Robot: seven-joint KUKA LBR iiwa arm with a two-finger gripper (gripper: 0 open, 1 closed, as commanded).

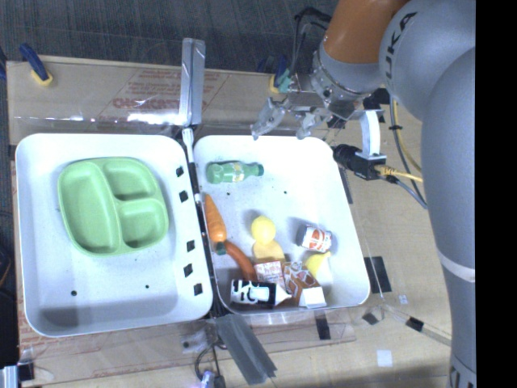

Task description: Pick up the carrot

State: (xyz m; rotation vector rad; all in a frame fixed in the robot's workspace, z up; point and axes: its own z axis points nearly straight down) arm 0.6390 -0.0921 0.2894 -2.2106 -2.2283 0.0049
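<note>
Gripper (284,124) hovers over right bin's (343,208) far rim, fingers spread w/ nothing between. Carrot (213,219) lies by bin's left wall, near green bottle (233,170).

The carrot (213,219) is hemmed against the right bin's left wall (199,217), a red-orange item (239,258) touching its lower end. Open floor (283,196) is left between it, the green bottle (233,171) and the yellow toy (263,231).

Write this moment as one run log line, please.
gripper: open, empty, above right bin's far rim | carrot: in bin, by left wall | pick: not started
</note>
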